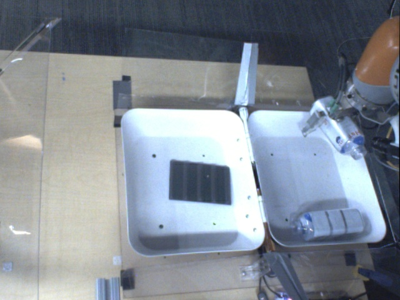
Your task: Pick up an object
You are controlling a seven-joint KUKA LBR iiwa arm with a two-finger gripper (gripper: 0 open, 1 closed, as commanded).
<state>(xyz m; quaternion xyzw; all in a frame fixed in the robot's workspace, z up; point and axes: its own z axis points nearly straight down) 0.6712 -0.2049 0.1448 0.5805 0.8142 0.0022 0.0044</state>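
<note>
A dark ribbed rectangular pad (200,182) lies flat in the middle of the left bin (140,136). In the right bin (281,161), against the near wall, lies a grey segmented object (334,222) with a clear, bluish end (304,225) pointing left. My gripper (328,124) hangs over the far right corner of the right bin, below the orange band (378,52) of the arm. A small clear piece with blue marks (350,142) shows right beside the gripper; I cannot tell whether it is held or part of the hand.
A metal divider bar (246,74) stands behind the seam between the two bins. Cables (381,142) hang by the right bin's right rim. Wooden bench top (62,167) stretches to the left of the bins.
</note>
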